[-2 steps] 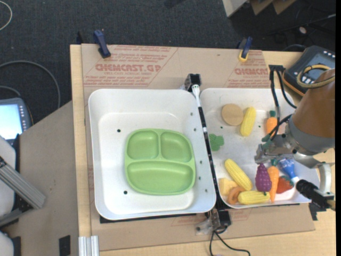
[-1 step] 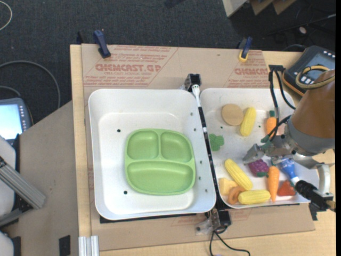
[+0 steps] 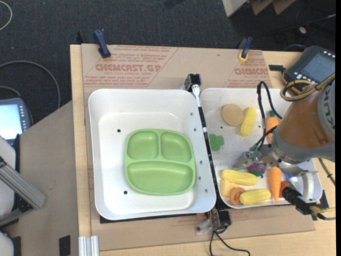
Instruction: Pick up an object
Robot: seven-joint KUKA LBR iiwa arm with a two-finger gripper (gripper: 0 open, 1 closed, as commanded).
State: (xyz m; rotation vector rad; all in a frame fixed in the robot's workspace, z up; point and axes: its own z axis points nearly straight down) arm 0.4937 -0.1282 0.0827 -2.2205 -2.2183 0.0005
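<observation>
Reaching into the right bin [image 3: 213, 97], with the left bin [image 3: 101, 143] holding just a green tray [image 3: 160, 161].
We see a green scrap [image 3: 216, 141], tan disc [image 3: 232, 114], corn [image 3: 248, 121], banana [image 3: 240, 177] and carrot [image 3: 274, 181]; the gripper [image 3: 254, 161] sits low above a purple piece [image 3: 258, 169], and we cannot tell its state. Crowded toys risk a glancing, slipping grasp off the banana's smooth curve.

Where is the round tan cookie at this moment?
The cookie lies in the right bin, near its far edge in the camera view, right beside an upright yellow corn cob and beyond the small green piece.
</observation>
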